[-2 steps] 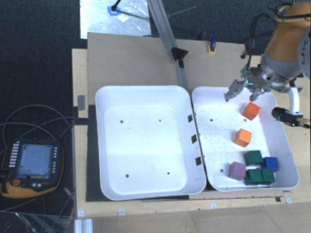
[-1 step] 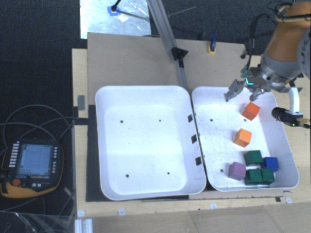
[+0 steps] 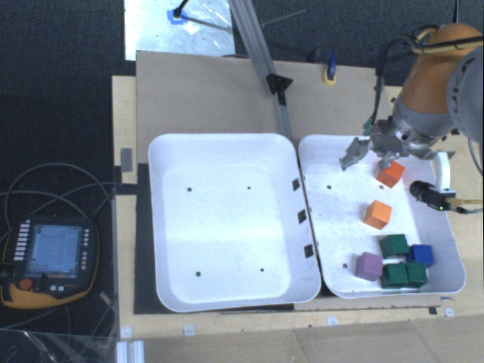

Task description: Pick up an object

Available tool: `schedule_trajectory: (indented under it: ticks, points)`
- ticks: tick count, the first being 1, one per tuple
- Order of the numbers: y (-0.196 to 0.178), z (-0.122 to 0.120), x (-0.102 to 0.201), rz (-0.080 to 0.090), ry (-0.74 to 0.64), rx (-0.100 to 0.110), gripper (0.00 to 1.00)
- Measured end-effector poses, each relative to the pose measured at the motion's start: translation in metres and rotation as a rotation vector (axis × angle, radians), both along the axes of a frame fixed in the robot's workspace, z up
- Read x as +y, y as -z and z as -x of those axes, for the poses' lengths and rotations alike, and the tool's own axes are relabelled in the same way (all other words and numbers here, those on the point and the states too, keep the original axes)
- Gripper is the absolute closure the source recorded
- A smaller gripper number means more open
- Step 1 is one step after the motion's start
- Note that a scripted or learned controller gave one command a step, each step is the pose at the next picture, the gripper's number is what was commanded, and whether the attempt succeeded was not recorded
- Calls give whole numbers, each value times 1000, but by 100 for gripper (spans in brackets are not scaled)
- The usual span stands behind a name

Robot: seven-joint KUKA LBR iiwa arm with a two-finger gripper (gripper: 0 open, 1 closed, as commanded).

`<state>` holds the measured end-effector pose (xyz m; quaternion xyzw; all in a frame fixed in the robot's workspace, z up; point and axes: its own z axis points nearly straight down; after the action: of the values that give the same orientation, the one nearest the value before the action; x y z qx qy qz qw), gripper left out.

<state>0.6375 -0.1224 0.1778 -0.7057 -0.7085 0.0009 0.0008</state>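
Observation:
The right bin (image 3: pixel 333 203) holds several small blocks. A red-orange block (image 3: pixel 390 174) lies near its far right side, with an orange block (image 3: pixel 377 214) below it. At the near right corner sit a purple block (image 3: pixel 369 266), a blue block (image 3: pixel 420 254) and green blocks (image 3: pixel 393 245). My gripper (image 3: pixel 370 159) hangs over the far part of this bin, just up and left of the red-orange block. Its fingers are spread open with nothing between them.
The left bin (image 3: pixel 162 203) stands beside the right one, joined by black clips (image 3: pixel 301 216) along the shared edge. A slanted metal pole (image 3: pixel 257 44) crosses the back of the bench. A teach pendant (image 3: pixel 49 259) lies off the bench at the left.

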Motion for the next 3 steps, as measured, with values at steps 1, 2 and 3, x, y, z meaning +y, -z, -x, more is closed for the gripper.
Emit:
schedule_trajectory:
  ticks: [1,2,3]
  points:
    - [61,4,3,-1,1,1,0]
    - [89,4,4,0,1,-1,0]
    - [76,2,4,0,-1,-7,100]
